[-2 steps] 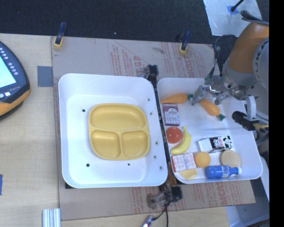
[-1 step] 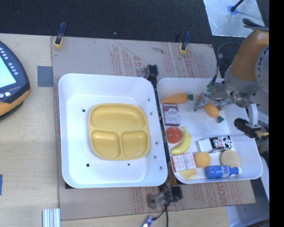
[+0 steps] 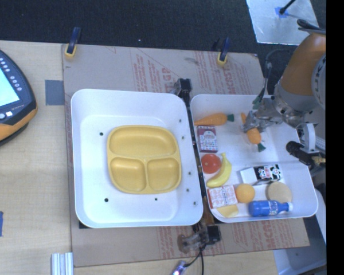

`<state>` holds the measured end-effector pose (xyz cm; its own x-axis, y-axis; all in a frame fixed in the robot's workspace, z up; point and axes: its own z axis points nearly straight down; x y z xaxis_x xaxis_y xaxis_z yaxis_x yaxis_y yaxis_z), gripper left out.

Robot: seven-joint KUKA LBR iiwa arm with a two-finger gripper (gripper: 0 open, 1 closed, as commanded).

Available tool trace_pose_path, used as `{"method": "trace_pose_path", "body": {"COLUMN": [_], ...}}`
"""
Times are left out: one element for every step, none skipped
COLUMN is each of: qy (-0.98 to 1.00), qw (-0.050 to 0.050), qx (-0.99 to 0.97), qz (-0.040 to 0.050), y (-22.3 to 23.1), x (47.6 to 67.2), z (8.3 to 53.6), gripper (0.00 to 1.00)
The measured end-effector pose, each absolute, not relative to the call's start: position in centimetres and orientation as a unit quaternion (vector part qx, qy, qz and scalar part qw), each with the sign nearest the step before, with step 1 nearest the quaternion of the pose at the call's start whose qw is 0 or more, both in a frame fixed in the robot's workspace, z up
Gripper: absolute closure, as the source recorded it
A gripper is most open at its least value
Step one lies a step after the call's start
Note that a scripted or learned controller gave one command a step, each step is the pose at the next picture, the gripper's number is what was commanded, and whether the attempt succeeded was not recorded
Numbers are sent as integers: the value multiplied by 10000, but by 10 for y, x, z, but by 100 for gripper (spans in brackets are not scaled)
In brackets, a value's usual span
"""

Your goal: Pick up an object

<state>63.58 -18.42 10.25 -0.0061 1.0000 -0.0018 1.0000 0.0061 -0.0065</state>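
Observation:
My gripper (image 3: 253,122) reaches in from the right over the upper part of the right bin (image 3: 301,171). A small orange carrot-like toy (image 3: 254,136) with a green tip lies directly at the gripper's lower end; whether it is gripped or only under the gripper is unclear. In the same bin lie a longer carrot (image 3: 212,120), a red-and-white carton (image 3: 207,139), a tomato (image 3: 211,163), a banana (image 3: 221,173), an orange (image 3: 245,193), a black-and-white carton (image 3: 264,173), a tan bun (image 3: 279,192) and a blue bottle (image 3: 268,208).
The left bin (image 3: 86,153) holds a yellow divided plate (image 3: 144,157). A second small carton (image 3: 222,196) and a yellow wedge (image 3: 228,211) sit at the right bin's front. A control pendant (image 3: 3,96) lies at the far left. Blue clamps (image 3: 72,42) grip the board's back edge.

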Motion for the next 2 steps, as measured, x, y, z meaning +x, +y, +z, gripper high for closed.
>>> {"method": "trace_pose_path", "body": {"qy": [-7094, -7101], "qw": [37, 12], "qx": [-7048, -7041], "qz": [41, 20], "y": [-117, -27], "x": [654, 573], "z": [91, 192], "gripper": [100, 100]}}
